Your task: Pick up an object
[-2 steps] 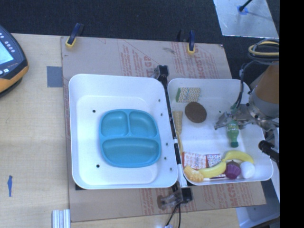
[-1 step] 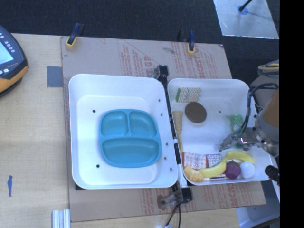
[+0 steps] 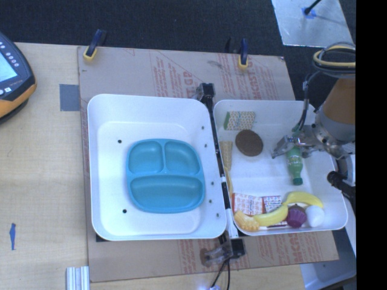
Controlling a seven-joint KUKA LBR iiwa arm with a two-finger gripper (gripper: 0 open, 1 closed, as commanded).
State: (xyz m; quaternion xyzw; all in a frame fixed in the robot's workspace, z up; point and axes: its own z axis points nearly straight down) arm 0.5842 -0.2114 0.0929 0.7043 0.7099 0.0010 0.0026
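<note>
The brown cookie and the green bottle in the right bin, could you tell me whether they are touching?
Apart. The camera view shows bare white bin floor between the brown cookie and the green bottle, which lies further right beside the gripper.

We note both bins (image 3: pixel 100 162) as smooth, glossy white plastic. The divided blue plate (image 3: pixel 164 175) looks matt plastic. The bench (image 3: pixel 42 162) is matt wood-grain board under printed brown cardboard (image 3: pixel 175 77).
</note>
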